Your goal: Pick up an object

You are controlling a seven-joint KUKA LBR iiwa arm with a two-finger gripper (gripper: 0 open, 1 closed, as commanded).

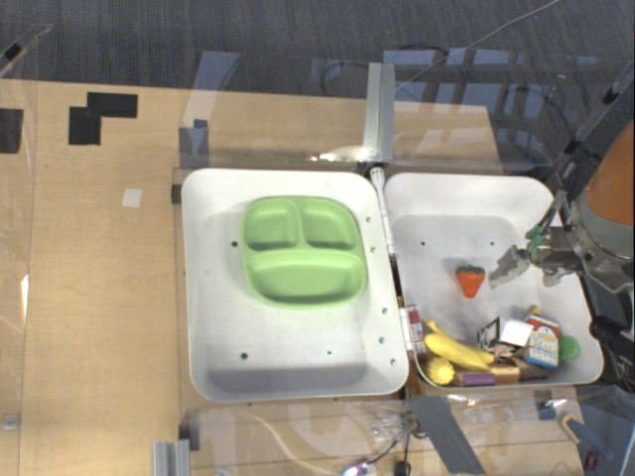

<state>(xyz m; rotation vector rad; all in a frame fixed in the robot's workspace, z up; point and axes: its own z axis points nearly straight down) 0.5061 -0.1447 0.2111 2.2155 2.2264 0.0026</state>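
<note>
In the right bin [446, 206] lies a small orange toy with a green top [470, 280], alone near the middle. My gripper [531, 269] hangs over the bin's right side, just right of that toy and apart from it. Its fingers [507, 265] are spread open with nothing between them. Along the bin's front wall several toys are heaped: a yellow banana [458, 349], a small yellow fruit [441, 371], a white and red carton [539, 343] and a green ball [568, 346].
The left bin [213, 296] holds a green divided plate [302, 249]. A metal divider post [380, 107] stands behind the seam between the bins. The arm's orange band [610, 191] is at the right edge. The back half of the right bin is bare white floor.
</note>
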